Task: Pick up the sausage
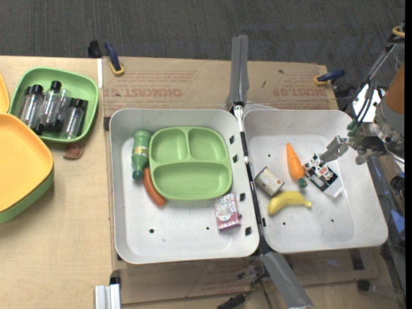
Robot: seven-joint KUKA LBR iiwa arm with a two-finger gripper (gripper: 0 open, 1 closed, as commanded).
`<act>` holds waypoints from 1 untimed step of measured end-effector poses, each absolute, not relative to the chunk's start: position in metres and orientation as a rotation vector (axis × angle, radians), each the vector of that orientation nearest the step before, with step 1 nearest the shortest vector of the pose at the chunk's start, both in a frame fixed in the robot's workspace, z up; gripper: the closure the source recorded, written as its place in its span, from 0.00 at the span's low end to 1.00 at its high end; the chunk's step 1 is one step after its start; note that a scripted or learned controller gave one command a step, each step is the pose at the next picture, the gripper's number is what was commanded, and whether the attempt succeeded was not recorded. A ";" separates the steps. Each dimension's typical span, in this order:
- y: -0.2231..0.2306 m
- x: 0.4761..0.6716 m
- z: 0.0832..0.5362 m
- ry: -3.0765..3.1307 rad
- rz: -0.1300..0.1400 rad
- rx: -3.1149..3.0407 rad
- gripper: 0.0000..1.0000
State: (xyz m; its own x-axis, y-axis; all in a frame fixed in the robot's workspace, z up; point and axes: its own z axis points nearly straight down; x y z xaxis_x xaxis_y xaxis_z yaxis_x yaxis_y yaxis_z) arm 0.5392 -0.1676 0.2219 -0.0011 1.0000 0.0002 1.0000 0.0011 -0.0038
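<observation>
The gripper (342, 145) hangs over the right edge of the right bin (335, 234); its fingers are too small and blurred to judge, so I cannot tell whether the jaws stand wide or narrow, and nothing shows between them.

The sausage (154, 187) lies far to the left of the jaws, across the divider in the left bin (180, 243). It rests on the bin floor, tilted, tucked against the lower left corner of the green divided plate (190, 161) (whether it slips under the rim I cannot tell). A green bottle (140, 153) lies just above it, beside the plate's left edge. A small pink carton (227, 212) sits below the plate's lower right corner.

Closer to the jaws, in the right bin, a black-and-white card (321, 172) lies just below and left of them. Further left comes a carrot (295, 162), then a small tan box (269, 181), with a banana (288, 202) below these.
</observation>
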 end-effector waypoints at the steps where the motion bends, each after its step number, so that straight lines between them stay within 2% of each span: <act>1: -0.154 0.627 0.092 -2.486 0.000 -1.924 0.00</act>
